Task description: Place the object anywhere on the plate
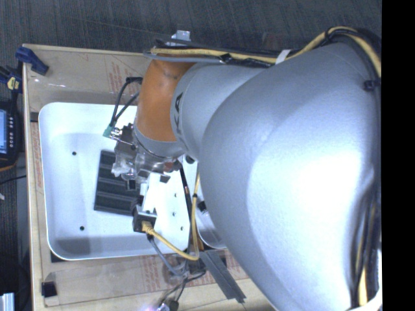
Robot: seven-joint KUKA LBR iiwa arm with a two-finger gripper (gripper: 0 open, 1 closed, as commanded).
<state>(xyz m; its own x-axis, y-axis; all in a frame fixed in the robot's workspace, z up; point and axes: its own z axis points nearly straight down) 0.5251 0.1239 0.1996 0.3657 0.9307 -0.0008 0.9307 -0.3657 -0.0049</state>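
Arm (279,161) hides right bin — hand (126,167) over black object (115,186).

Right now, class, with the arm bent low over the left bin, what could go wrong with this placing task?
1. The gripper sits right at the black ribbed block in the left bin, so it may shove the block rather than grasp it.
2. The arm hides most of the right side, so a placement there could not be checked.
3. The yellow cable hangs loose and might snag.
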